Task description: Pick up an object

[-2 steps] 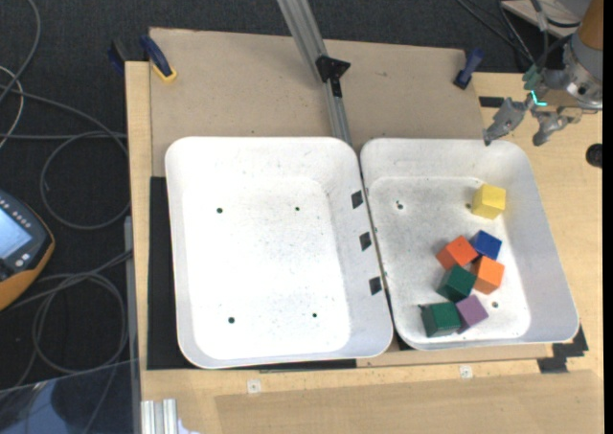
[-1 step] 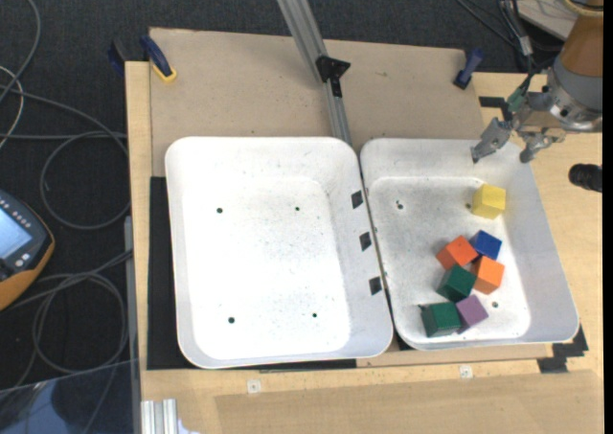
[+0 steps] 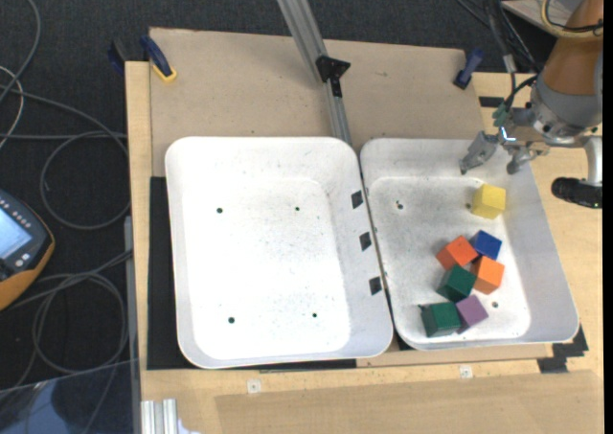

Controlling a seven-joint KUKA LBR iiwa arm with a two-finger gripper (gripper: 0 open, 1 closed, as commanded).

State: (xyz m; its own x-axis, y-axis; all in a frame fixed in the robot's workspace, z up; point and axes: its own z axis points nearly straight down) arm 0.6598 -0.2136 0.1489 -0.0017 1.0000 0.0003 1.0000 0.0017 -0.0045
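- Gripper at the far edge of the right bin, its two dark metal fingers spread apart with nothing between them, hanging just beyond the yellow block.
- Arm entering from the right, orange band above a grey wrist.
- Right bin: shallow white plastic with rounded corners, faintly speckled floor.
- Yellow block alone near the far right side, well apart from the cluster.
- Cluster toward the near right corner: orange block, blue block, a second orange block, dark green block, purple block and a green block; they look to be touching, though the edges are too small to be sure.
- Left bin: same white tray shape, dusty matte floor with four small dark dots.
- Tabletop: pale brown board, blue clamps at its far corners.
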